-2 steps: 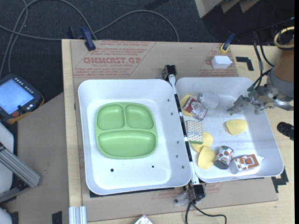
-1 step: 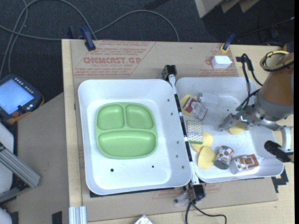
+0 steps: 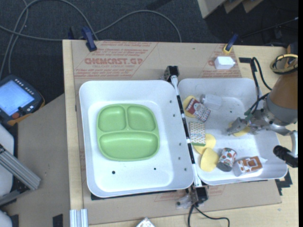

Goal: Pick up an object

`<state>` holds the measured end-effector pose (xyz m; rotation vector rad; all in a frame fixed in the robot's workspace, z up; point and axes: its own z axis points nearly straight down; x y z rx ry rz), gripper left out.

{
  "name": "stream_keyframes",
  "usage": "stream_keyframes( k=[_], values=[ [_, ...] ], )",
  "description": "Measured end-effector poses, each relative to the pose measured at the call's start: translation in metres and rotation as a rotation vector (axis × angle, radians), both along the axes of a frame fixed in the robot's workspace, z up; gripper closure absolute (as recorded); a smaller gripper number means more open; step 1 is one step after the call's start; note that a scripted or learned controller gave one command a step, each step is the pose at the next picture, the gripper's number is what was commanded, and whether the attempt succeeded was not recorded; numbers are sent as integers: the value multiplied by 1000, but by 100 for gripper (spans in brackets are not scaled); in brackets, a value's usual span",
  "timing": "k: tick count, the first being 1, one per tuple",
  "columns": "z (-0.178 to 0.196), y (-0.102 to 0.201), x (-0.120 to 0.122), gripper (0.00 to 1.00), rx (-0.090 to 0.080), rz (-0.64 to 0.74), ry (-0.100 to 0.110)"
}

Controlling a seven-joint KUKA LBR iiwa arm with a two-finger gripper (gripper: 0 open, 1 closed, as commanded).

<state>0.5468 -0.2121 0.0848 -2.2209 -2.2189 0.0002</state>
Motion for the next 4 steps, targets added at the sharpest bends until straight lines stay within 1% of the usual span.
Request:
stream_keyframes(
  k=[1,2,3,4],
  values=[
    [10,0,0,100,-1,0,-2],
    [106,58,90,100,-1,3,-5],
    [109,-13,120,100,-4,1,-4],
    [109,-12,120,0,-4,2,-4]
  ],
)
